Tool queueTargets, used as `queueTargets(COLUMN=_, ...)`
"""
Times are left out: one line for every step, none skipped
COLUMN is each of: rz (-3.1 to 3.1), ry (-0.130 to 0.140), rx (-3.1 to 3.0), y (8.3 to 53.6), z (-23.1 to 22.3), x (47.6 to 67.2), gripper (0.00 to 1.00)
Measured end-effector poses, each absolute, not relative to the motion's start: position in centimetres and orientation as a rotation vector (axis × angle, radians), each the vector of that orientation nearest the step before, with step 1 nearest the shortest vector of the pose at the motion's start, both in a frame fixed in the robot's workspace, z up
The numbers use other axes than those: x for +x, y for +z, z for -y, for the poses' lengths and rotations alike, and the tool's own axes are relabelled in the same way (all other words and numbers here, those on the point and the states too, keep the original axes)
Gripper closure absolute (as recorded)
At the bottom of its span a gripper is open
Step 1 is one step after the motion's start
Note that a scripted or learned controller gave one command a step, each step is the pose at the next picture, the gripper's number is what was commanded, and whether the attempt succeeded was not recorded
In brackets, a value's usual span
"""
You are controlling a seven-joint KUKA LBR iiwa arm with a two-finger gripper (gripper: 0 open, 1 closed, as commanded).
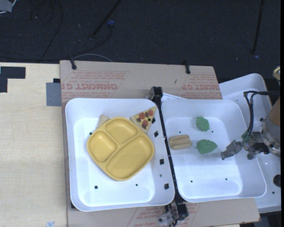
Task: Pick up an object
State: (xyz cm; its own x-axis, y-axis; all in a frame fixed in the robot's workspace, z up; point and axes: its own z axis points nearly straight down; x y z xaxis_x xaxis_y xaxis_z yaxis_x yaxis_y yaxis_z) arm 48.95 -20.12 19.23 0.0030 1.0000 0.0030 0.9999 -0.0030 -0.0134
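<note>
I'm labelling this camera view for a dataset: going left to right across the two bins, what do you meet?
Yellow plastic divided plate → toy pizza slice → tan toy hot-dog bun → two green leafy toy vegetables → gripper.

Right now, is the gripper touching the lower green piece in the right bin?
Apart. The camera view shows bare white bin floor between the gripper and the lower green piece.

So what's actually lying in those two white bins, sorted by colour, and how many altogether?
Yellow: 1, divided plate
Green: 2, leafy toy and second leafy toy
Tan: 1, bread-like piece
Multicoloured: 1, pizza slice tucked at the plate's far edge
Total: 5
</note>
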Motion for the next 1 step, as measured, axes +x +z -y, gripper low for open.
queueTargets(rz=2.221, ry=0.002, rx=-2.221, y=19.79, z=20.11, x=49.26, gripper=0.0)
